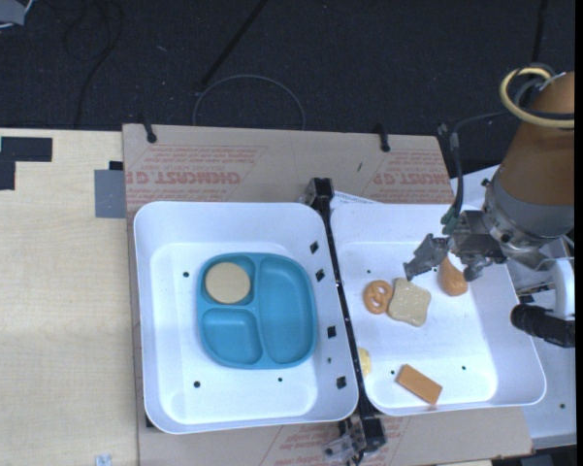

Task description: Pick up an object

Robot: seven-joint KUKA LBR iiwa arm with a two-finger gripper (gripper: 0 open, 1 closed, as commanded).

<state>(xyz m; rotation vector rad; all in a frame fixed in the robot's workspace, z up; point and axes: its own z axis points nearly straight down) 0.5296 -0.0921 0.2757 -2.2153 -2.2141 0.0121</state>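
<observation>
At the right of the frame the grey arm with its orange band reaches in over the right-hand shallow white bin [485,377]. Its two-finger gripper [444,258] hangs low over that bin's upper part, with dark fingers [422,258] splayed apart and nothing between them, which suits an approach rather than a lift.

Just right of the gripper lies a small orange rounded piece [453,281], the nearest candidate for picking and, judging by the tool's position, the likely target. A little left and lower sit a brown pretzel-shaped toy [376,296] and a pale slice of toy bread [409,302], touching each other; that crowding would make either a harder grasp. An orange rectangular block [419,384] lies alone near the bin's lower edge, well apart from the rest.

The left-hand white bin [165,260] holds a blue three-compartment plastic tray [272,318] with a tan round disc [227,282] in its upper-left compartment, far from the arm's current reach.
</observation>
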